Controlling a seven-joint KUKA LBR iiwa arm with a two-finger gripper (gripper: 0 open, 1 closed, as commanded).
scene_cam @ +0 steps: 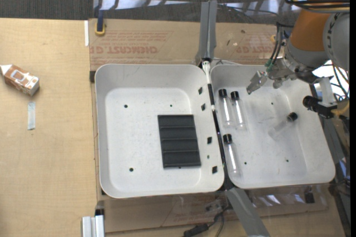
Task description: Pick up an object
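In the left bin (111,119) a black ridged rectangular block (179,141) lies flat near the middle. The right bin (311,163) holds three clear tubes with black caps along its left side: two side by side (224,107) (237,109) and one lower down (230,157). A small black piece (291,116) rests toward the right of that bin. My gripper (266,81) hangs over the upper part of the right bin, above and to the right of the paired tubes, with nothing visibly held. The arm's orange band (312,30) is above it.
A small printed carton (21,80) and a pale strip (31,117) lie on the wooden bench at the far left. Cardboard (139,44) lines the back behind both bins. A grey upright post (207,30) stands between the bins at the rear.
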